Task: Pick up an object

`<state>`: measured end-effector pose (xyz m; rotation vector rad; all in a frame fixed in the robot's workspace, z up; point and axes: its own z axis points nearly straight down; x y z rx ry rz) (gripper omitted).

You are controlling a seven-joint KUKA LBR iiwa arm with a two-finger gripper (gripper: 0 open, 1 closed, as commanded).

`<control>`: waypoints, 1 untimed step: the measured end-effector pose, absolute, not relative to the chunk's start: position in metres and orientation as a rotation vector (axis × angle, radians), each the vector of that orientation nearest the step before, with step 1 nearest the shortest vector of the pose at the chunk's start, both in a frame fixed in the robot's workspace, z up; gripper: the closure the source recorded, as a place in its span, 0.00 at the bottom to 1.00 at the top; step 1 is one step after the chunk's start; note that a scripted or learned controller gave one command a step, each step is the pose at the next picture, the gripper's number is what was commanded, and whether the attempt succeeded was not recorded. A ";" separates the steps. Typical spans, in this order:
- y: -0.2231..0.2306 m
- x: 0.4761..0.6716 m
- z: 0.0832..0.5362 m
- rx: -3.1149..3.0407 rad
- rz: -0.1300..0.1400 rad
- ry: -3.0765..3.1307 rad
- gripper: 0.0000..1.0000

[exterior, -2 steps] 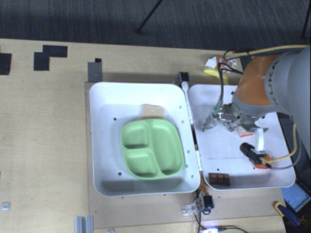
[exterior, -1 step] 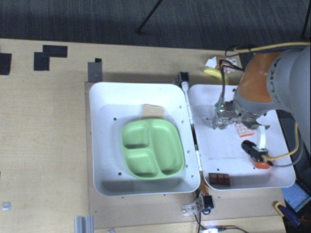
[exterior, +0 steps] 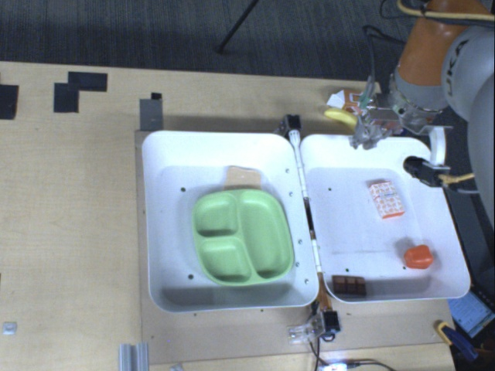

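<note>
A: From the camera above, where is the tool (exterior: 363,136)?
B: Over the far rim of the right bin (exterior: 445,230); I cannot tell its state.
A: What lies in that bin?
B: An orange object (exterior: 418,257) near the right wall, a patterned packet (exterior: 386,199) mid-bin, a brown block (exterior: 348,286) at the near edge.
A: And the left bin (exterior: 158,207)?
B: A green divided tray (exterior: 242,236)

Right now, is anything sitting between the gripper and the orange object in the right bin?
Nothing visible blocks it. The gripper hangs over the far rim of the right bin; the orange object lies near the front right, uncovered. The patterned packet lies roughly between them, flat on the floor, low.
</note>
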<state>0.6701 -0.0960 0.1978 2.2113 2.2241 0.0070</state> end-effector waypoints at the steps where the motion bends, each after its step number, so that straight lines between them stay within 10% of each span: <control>1: -0.096 0.669 0.196 2.213 0.003 2.226 0.00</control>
